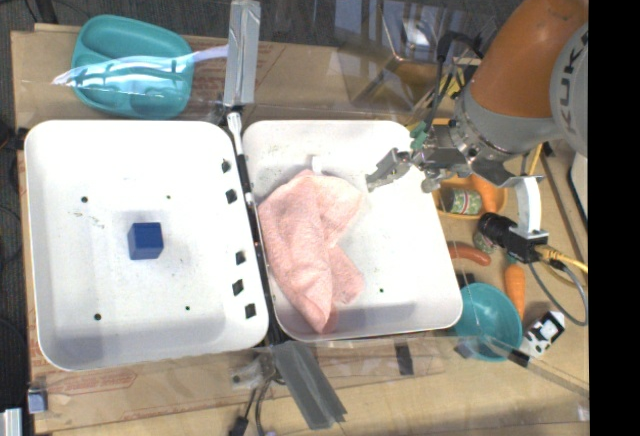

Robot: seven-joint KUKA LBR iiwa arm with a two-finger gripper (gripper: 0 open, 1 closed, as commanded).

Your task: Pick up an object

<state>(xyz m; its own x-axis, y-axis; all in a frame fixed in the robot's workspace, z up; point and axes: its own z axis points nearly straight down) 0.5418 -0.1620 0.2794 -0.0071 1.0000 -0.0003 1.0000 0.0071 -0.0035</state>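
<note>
As the bench was viewed from above at a slant, its contents were recorded from the near edge to the far edge.

Near edge: strips of grey tape [308,386] were seen on the bench below the seam between the two bins.

Near right corner: a teal bowl [487,319] was seen just beside the right bin's corner, with an orange carrot-shaped toy [515,286] close above it.

Left bin [60,324]: a blue cube [146,240] was seen on its floor, left of centre and well apart from the walls.

Right bin [420,299]: a crumpled pink cloth [311,246] was spread across its left half, from the middle of the bin down toward the near wall.

Gripper [384,170]: it was positioned over the far part of the right bin, just beside the cloth's upper right edge; nothing was seen between its fingers, and how far apart they stood could not be told.

Arm [520,64]: its grey and orange body was seen reaching in from the right, above the bin's far right corner.

Far left: a teal scoop-shaped container [135,64] was seen on the bench beyond the left bin.
</note>
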